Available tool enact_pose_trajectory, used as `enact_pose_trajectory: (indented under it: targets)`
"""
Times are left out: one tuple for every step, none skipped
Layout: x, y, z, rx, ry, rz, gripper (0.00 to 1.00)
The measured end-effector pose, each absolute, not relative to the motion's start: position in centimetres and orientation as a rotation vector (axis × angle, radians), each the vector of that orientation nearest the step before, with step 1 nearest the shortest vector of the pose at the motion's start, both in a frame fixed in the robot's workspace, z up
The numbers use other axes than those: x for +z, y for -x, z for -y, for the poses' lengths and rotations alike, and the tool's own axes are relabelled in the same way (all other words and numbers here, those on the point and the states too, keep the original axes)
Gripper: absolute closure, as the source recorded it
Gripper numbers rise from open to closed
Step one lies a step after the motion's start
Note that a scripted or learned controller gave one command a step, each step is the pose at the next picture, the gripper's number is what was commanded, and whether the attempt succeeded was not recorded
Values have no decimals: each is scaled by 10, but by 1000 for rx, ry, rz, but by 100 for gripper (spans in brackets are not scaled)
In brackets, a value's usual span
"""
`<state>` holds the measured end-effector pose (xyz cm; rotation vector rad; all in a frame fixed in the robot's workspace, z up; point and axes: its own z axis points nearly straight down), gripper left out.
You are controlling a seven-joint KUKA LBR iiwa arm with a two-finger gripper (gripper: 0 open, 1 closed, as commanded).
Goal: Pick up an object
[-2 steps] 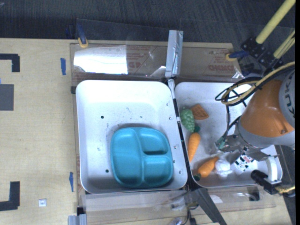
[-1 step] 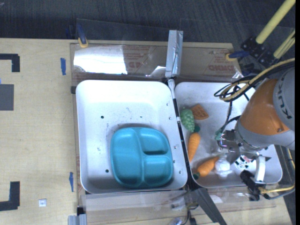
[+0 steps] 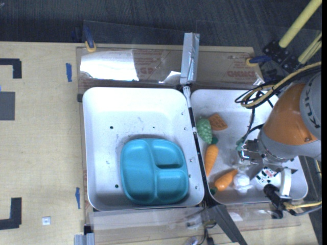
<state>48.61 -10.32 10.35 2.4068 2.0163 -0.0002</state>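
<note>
Down in the right bin (image 3: pixel 225 103): gripper (image 3: pixel 244 180) low near the front wall, finger state impossible to tell. Touching or just beside an orange piece (image 3: pixel 225 179). Carrot (image 3: pixel 210 157), green piece (image 3: pixel 205 129) further back. Left bin (image 3: pixel 102 111): blue tray (image 3: pixel 153 171).

The arm (image 3: pixel 299 119) is cut off by the right edge of the view, and its bulk hides much of the right bin's (image 3: pixel 227 103) floor and right wall. The end effector (image 3: pixel 250 175) is too cluttered to tell how its fingers stand. A whitish object (image 3: pixel 242 181) beneath it, touching the orange piece (image 3: pixel 225 179), is too blurred to identify.
</note>
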Motion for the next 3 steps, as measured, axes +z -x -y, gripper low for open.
enact_pose_trajectory:
  targets:
    - [103, -486, 103, -1, -2408, -2017, 0]
    - [185, -480, 45, 4, -2460, -1954, 0]
    - [184, -488, 64, -1, -2451, -1963, 0]
